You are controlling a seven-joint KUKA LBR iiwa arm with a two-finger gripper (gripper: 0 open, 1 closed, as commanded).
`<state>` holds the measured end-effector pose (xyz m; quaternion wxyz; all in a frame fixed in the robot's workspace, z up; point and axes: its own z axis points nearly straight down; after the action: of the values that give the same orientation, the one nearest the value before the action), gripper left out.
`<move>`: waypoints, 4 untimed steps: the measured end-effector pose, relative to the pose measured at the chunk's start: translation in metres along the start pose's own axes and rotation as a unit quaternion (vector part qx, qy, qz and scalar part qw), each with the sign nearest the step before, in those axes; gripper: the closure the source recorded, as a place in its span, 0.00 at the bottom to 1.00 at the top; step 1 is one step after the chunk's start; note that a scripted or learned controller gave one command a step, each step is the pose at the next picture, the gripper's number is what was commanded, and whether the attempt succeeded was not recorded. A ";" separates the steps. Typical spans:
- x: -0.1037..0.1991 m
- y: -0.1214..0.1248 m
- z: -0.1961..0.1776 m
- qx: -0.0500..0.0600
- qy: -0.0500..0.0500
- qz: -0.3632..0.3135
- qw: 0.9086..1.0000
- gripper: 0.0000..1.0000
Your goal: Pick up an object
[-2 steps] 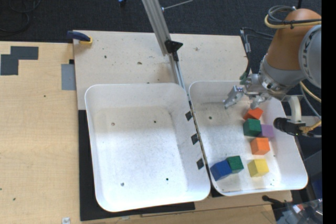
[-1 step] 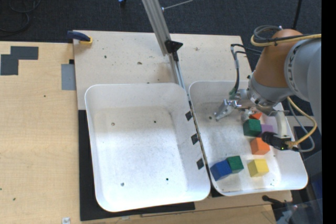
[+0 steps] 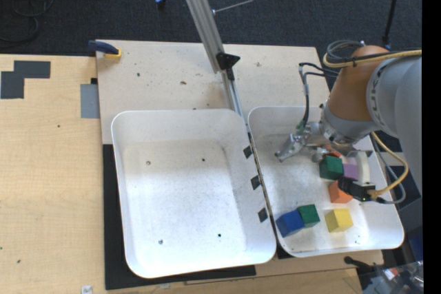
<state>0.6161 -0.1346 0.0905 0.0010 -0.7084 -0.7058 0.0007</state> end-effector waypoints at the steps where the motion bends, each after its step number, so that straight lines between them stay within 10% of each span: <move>1: -0.001 0.000 -0.010 0.001 0.000 0.003 1.000 1.00; 3: -0.007 0.005 -0.126 -0.003 -0.001 -0.003 1.000 1.00; 4: 0.040 0.003 -0.119 0.001 0.001 -0.003 1.000 1.00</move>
<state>0.6200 -0.0948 0.2098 0.0022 -0.7059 -0.7083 0.0008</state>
